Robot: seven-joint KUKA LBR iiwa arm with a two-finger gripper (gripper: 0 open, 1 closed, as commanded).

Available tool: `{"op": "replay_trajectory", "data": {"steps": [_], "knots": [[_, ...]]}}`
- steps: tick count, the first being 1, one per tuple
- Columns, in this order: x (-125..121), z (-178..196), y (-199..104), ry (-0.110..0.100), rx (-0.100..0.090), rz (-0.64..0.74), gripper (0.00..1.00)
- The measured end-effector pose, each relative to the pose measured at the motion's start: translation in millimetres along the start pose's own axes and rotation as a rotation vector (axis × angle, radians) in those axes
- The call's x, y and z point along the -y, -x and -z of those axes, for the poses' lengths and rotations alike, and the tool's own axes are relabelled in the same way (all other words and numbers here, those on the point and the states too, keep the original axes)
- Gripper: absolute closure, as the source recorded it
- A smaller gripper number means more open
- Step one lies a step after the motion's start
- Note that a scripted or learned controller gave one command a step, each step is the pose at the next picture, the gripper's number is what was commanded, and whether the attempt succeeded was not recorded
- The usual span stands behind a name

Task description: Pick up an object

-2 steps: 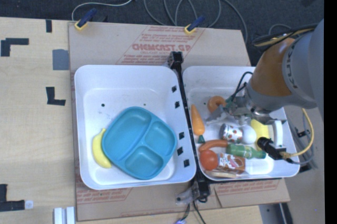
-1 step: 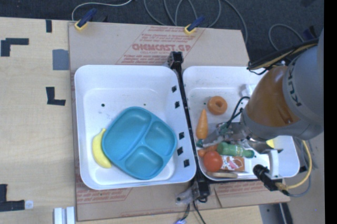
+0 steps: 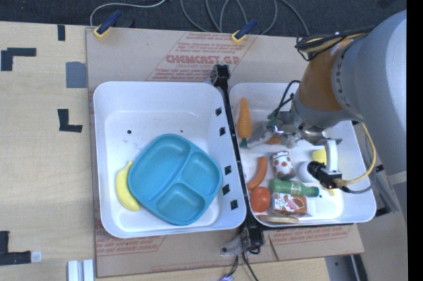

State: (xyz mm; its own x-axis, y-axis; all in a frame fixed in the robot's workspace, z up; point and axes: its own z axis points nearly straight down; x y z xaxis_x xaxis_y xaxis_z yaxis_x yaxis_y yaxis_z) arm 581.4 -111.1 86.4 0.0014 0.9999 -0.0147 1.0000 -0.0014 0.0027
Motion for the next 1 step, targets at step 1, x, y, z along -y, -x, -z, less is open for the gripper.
{"op": "replay_trajectory", "data": {"steps": [1], "knots": [[37.6,2.8,-4.8,0.017,0.010,-0.012,0.00]]}}
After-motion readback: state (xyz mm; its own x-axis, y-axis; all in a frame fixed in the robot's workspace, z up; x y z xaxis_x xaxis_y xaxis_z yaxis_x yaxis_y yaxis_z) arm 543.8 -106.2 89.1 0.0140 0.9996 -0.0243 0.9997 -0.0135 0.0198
